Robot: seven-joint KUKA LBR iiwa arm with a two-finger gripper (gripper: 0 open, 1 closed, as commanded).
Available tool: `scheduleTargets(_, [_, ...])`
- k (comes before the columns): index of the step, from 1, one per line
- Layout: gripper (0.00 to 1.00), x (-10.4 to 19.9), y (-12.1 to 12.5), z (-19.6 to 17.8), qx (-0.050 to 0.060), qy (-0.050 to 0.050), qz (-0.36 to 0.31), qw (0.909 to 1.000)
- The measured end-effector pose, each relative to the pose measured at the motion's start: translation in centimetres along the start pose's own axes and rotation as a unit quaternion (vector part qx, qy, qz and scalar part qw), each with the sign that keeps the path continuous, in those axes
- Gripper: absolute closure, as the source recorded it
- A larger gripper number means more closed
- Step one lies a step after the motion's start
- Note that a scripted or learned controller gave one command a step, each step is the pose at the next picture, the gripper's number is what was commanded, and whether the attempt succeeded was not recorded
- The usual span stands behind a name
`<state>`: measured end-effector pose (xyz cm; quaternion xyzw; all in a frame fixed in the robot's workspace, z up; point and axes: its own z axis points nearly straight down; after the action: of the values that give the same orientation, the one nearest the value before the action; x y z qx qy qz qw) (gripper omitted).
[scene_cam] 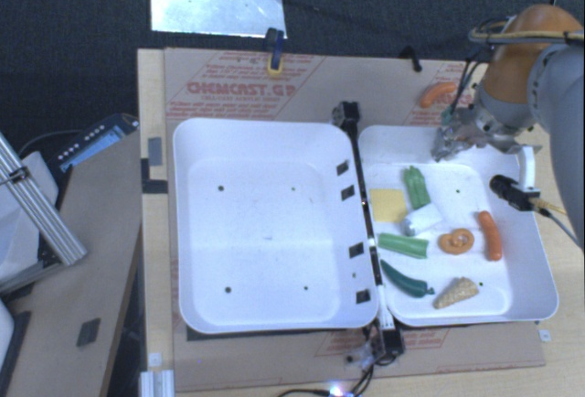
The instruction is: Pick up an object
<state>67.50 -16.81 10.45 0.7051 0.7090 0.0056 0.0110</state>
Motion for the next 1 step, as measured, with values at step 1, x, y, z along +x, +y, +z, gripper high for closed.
scheduleTargets(1, [1.00,-0.02,0.10,-1.08,-0.001,0.000,-0.001,1.0000])
